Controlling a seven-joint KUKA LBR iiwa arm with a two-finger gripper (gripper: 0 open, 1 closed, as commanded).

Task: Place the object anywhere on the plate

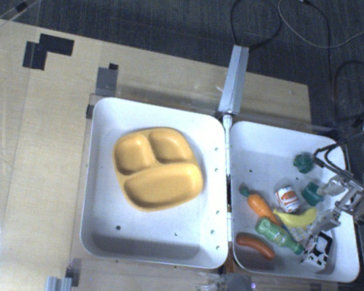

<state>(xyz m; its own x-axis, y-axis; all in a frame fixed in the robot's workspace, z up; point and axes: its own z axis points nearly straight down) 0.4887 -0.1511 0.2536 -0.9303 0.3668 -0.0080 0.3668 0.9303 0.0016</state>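
Camera view: gripper (323,229) low in the right bin (264,147).
We can't tell its grip; banana (298,218) just beside, yellow plate (158,167) left.

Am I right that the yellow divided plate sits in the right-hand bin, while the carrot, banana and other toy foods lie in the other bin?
Not quite: the camera view shows the yellow divided plate in the left-hand bin. The carrot, banana and other toy foods lie in the right-hand bin.
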